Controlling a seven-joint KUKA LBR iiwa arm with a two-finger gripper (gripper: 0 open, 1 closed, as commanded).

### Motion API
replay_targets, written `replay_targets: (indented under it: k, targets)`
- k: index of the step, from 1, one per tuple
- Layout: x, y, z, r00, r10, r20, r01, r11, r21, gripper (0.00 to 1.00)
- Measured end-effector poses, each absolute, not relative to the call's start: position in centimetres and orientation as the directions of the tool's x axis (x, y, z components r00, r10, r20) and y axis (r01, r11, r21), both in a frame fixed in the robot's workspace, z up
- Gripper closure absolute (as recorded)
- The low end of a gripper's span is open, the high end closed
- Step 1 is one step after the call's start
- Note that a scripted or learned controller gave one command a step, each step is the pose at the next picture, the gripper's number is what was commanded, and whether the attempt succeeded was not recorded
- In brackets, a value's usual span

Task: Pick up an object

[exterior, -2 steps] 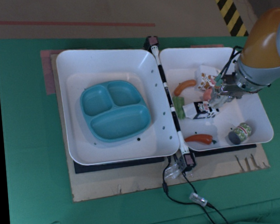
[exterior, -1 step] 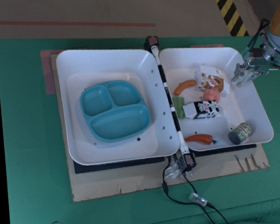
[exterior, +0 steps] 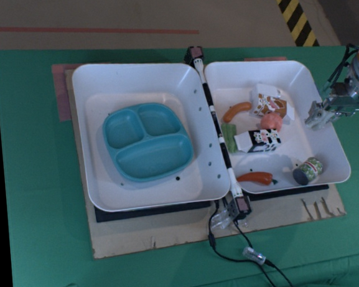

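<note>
The right bin (exterior: 330, 151) holds several small items: an orange sausage (exterior: 236, 111), a white and brown carton (exterior: 268, 102), a pink lump (exterior: 271, 123), a green piece (exterior: 229, 136), a cow-print milk carton (exterior: 264, 140), a red pepper (exterior: 255, 178) and a small can (exterior: 308, 170) lying on its side. My gripper (exterior: 320, 114) hangs at that bin's right rim, to the right of the cartons and above the can. I see none of these items in it.
The left bin (exterior: 87, 91) carries a teal divided plate (exterior: 147, 141). A black and white rail (exterior: 215, 124) runs between the bins. Cables (exterior: 252, 255) trail over the green cloth in front of the cardboard base.
</note>
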State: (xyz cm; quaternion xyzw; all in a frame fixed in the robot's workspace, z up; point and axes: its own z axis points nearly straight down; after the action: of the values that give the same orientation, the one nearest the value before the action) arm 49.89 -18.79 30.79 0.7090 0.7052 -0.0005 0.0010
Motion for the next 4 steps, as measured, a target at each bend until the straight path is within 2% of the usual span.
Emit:
replay_targets:
  k: [1,2,3,4]
  targets:
    - [57.8,-18.7,20.3,0.002,1.000,-0.002,1.000,-0.002,0.002,1.00]
    - [57.7,-18.8,20.3,0.003,1.000,-0.003,1.000,-0.003,0.001,0.00]
    - [57.9,-18.9,21.4,0.006,1.000,-0.006,1.000,-0.006,0.005,1.00]
    - [60.5,-18.8,21.5,0.003,1.000,-0.004,1.000,-0.003,0.005,1.00]
